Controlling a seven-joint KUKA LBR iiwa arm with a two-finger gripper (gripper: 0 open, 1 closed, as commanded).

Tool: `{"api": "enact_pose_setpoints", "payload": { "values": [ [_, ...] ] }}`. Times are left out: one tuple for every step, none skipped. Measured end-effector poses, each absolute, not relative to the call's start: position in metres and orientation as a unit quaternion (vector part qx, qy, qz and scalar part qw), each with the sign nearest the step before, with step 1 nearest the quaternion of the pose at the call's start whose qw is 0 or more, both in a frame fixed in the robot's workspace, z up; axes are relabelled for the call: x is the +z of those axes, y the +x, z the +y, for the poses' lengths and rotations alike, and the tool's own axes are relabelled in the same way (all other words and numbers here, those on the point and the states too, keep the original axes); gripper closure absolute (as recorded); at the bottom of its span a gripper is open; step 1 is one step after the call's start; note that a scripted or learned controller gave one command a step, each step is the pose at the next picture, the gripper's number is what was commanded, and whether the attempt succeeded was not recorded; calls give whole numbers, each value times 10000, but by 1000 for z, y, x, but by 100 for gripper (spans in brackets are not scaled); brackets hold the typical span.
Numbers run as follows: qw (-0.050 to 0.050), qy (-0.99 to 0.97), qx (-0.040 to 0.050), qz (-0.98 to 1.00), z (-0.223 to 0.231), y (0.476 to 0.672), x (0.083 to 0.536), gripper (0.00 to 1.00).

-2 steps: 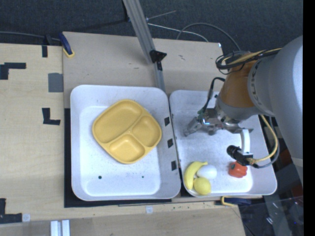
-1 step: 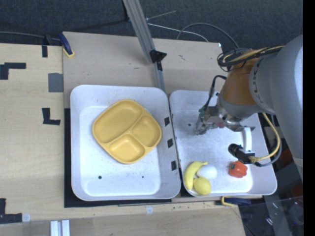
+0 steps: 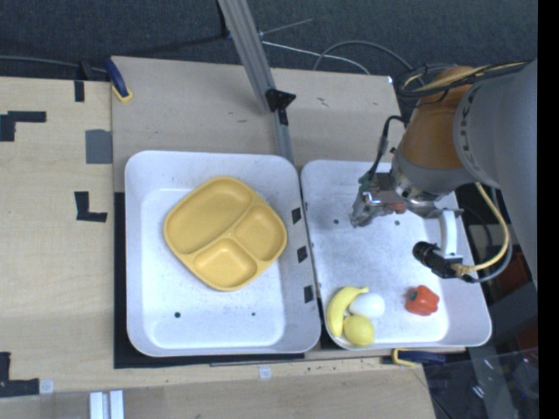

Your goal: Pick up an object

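The tool (image 3: 362, 212) hovers over bare floor of the right bin (image 3: 349, 256), grip state unclear, so reaching the banana (image 3: 341, 304) probably comes next.

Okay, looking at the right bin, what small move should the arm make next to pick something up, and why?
Probably shift the end effector toward the bin's near edge, over the small red pepper-like toy. The end effector hangs above a bare part of the right white bin, with nothing beneath it. The red toy lies apart from the others, while the yellow banana toy, white egg and yellow lemon-like ball crowd one corner.
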State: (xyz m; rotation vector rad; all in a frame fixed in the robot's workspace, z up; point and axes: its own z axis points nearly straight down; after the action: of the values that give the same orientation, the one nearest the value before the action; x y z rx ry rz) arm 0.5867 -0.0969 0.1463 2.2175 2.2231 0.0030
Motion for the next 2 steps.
{"api": "enact_pose_setpoints", "payload": {
  "values": [
    [12, 7066, 8, 7076, -100, 587, 189, 100],
    [15, 7065, 11, 7077, -98, 589, 231, 100]
  ]
}}
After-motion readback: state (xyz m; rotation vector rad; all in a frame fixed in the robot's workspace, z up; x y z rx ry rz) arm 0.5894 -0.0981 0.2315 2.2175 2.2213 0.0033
